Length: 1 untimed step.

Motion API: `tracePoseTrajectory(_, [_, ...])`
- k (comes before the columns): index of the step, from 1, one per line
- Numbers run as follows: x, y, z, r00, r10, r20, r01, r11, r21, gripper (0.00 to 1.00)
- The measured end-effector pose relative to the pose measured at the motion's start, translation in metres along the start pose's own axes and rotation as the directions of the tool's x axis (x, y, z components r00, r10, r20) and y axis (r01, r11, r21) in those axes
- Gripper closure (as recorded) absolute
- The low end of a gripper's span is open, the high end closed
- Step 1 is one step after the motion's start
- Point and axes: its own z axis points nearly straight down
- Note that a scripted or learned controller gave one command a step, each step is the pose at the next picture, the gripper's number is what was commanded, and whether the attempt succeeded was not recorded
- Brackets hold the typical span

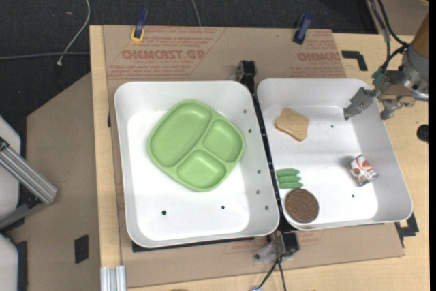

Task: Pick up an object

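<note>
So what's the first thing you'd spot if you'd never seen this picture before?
Probably the big light-green divided plate, lying alone in the left bin. Next, the little items in the right bin: a tan toast-shaped piece near the back, green pea pods and a brown round patty at the front left, and a small red-and-white object on the right. The gripper hangs over that bin's back right corner, open and holding nothing.

Bright, even overhead light, soft shadows inside the white bins [136, 146], slightly soft focus throughout.
</note>
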Motion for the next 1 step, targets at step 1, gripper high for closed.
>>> tracePoseTrajectory(1, [0.0006,0.0029,-0.0079,1.000,-0.004,0.003,0.004,1.000,-0.014,0.00])
